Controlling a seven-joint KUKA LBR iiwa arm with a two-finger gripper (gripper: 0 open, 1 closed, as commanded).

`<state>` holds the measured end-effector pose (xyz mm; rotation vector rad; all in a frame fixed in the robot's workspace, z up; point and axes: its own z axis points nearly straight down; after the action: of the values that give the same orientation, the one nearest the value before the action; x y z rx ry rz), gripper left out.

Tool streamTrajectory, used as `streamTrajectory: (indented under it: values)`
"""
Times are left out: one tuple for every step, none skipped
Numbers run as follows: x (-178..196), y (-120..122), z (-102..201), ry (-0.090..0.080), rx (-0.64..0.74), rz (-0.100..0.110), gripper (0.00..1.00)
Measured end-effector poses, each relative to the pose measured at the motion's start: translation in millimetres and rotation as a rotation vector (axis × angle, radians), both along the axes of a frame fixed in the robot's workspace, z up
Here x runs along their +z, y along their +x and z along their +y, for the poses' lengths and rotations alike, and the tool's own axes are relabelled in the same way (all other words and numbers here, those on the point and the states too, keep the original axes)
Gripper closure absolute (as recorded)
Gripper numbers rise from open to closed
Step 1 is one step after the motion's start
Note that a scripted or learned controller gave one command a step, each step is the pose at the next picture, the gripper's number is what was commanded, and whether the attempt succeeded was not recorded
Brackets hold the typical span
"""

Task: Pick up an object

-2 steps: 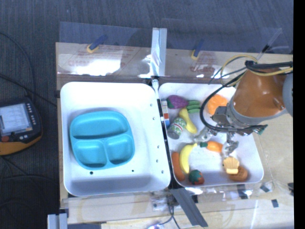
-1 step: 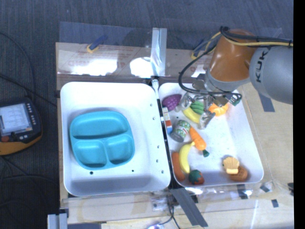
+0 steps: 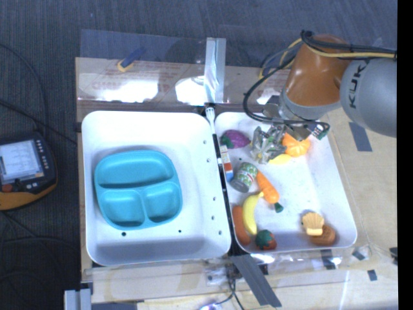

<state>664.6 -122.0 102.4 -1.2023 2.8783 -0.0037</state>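
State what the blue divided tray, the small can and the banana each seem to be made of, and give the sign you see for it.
Blue divided tray: probably moulded plastic, smooth with a soft sheen and rounded compartment walls.
Small can: looks like metal or metal-look plastic, with a grey shiny end and a printed green label; which of the two is unclear.
Banana: likely toy plastic, judging by its even yellow colour and slight gloss.

— How is the arm [image 3: 377, 95] finished?
— A smooth grey casing is seen, with dark letters "KU" printed on its rounded shell. An orange band [image 3: 314, 70] is fitted above the wrist.
— And cabling?
— Black cables [image 3: 271, 82] are looped over the orange band and carried down beside it, above the jaws.
— The gripper [image 3: 268, 144]?
— It is built of dull grey metal, its detail blurred.
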Motion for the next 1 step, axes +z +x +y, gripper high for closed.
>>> streamTrajectory:
  values:
    - [88.8,-8.2,87.2,-0.001,-0.096,0.006,1.0]
